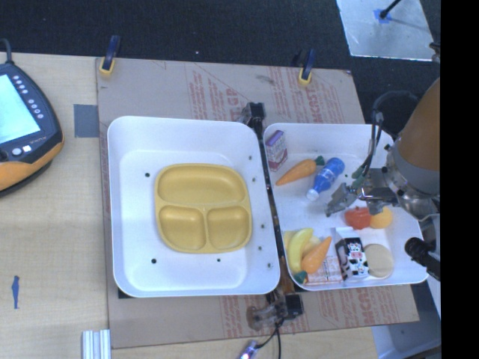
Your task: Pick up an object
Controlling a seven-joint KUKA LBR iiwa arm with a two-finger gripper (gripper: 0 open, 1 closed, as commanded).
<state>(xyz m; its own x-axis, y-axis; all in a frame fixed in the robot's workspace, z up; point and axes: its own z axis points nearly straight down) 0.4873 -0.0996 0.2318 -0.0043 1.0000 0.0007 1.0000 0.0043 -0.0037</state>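
Claw [340, 199] low in right bin [296, 142], tips spread wide with nothing between them, just beside the red-orange piece [358, 218] (likely target). Blue bottle [326, 176] and carrot [297, 172] sit near. Risk: crowded bin, so a finger lands on a neighbour and the claw closes on air.

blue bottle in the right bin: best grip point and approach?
Grip the blue bottle across its body, mid-length, coming straight down. It lies on its side, slanting, white cap toward the lower left. The carrot sits close on its left, so set the claw across the short width.
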